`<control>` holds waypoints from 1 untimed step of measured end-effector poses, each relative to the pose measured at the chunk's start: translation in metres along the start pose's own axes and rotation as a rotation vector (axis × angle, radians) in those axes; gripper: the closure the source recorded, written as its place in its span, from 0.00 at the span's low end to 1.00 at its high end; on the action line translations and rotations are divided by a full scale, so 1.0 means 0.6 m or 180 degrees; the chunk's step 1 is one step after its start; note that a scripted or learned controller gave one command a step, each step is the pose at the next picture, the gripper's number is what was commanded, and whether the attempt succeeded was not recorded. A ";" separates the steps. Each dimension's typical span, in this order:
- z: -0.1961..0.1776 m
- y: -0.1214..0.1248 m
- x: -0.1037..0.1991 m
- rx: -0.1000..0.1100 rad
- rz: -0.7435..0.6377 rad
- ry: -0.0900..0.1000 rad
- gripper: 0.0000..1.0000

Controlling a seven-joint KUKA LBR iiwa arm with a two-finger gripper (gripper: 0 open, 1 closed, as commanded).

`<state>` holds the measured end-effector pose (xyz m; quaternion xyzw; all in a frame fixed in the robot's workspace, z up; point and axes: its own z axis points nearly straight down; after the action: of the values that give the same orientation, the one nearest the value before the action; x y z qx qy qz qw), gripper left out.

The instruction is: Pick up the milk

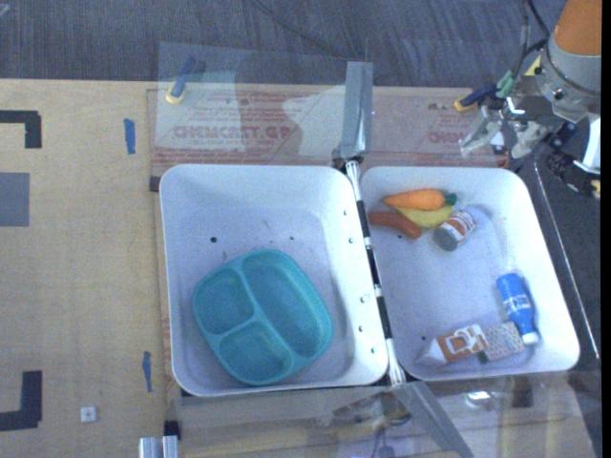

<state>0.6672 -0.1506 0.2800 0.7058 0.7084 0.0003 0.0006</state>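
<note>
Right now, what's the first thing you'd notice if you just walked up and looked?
The big teal divided plate lying in the left bin stands out first. Next, the right bin holds the bright stuff: an orange carrot near its far edge, a blue bottle on its right side, and the milk carton lying by its near edge.

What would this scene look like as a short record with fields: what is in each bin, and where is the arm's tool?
left bin: teal divided plate
right bin: carrot, banana, hot dog, small can, blue bottle, milk
milk position: lying on its side near the front wall, next to the blue bottle
tool: above the bench behind the right bin's back edge, away from the milk
task status: milk not yet picked up
</note>
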 end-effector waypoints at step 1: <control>0.037 -0.035 0.059 0.0006 0.0308 0.0002 0.00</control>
<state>0.6458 -0.1154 0.2577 0.7393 0.6734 -0.0001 -0.0003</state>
